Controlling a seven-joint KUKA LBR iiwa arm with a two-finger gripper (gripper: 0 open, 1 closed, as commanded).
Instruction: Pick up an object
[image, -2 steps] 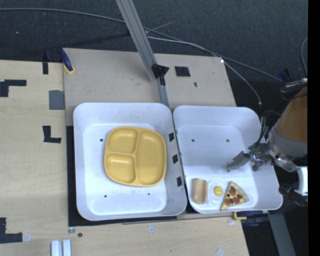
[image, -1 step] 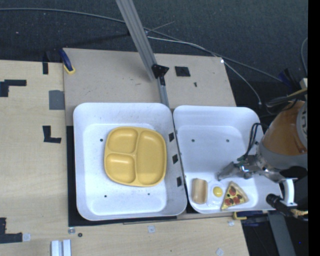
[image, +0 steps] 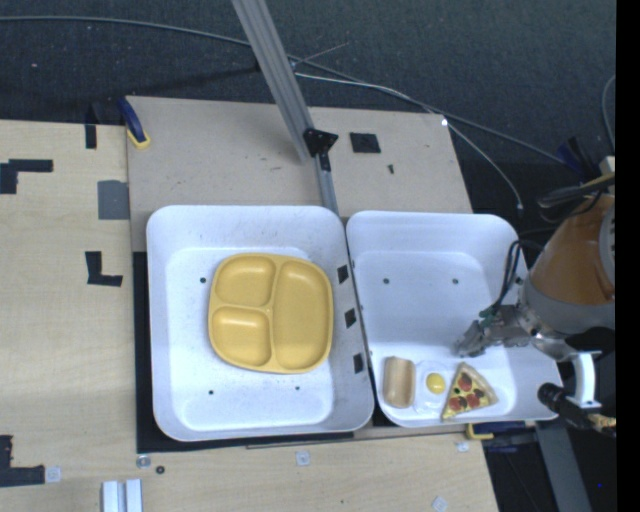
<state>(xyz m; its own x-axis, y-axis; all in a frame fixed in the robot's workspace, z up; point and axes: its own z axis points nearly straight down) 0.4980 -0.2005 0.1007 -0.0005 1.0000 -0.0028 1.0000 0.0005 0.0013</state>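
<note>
My gripper (image: 478, 340) hangs low in the right bin (image: 420, 232), just above the near row; grip state cannot tell | near edge, left to right: bread slice (image: 398, 381), small yellow piece (image: 435, 382), pizza slice (image: 468, 391), none between my fingers | left bin (image: 180, 230): yellow divided plate (image: 271, 312), centred

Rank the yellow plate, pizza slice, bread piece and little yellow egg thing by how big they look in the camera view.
1. Yellow divided plate
2. Pizza slice and bread piece, too alike to rank
3. Small yellow piece
</note>
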